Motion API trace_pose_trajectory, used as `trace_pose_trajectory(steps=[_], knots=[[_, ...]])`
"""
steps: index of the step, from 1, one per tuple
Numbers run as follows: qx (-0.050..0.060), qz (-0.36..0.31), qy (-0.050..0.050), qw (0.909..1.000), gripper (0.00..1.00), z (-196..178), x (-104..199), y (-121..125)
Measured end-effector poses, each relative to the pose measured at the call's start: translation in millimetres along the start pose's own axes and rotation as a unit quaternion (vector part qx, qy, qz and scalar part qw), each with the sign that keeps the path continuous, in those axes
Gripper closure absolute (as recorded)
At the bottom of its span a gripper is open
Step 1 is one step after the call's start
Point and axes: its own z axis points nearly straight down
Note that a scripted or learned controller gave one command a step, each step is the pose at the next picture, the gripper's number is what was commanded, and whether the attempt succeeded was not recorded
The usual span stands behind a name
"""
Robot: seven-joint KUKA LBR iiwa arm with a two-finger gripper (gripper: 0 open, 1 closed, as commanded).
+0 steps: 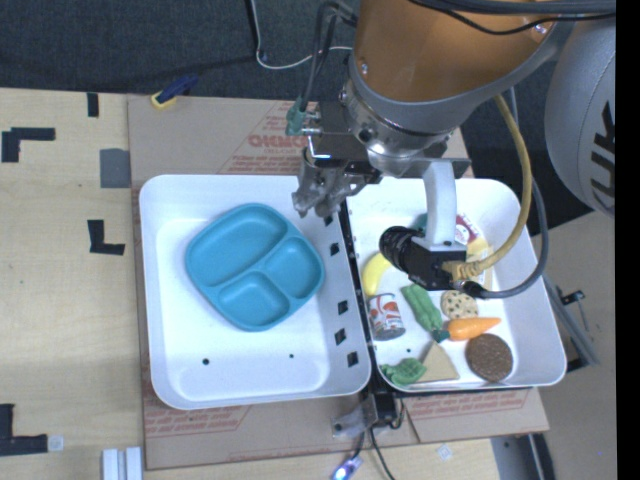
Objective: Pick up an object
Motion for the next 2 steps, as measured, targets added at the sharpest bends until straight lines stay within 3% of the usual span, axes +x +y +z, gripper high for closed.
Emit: trace_pose_trajectory(steps=[1, 2], knots=[[-0.001, -0.005, 0.001, 1.0, 1.0, -19.3, 66.8, -0.7], [0.007, 0.003, -0.003, 1.0, 1.0, 108.5, -27.9, -1.0]])
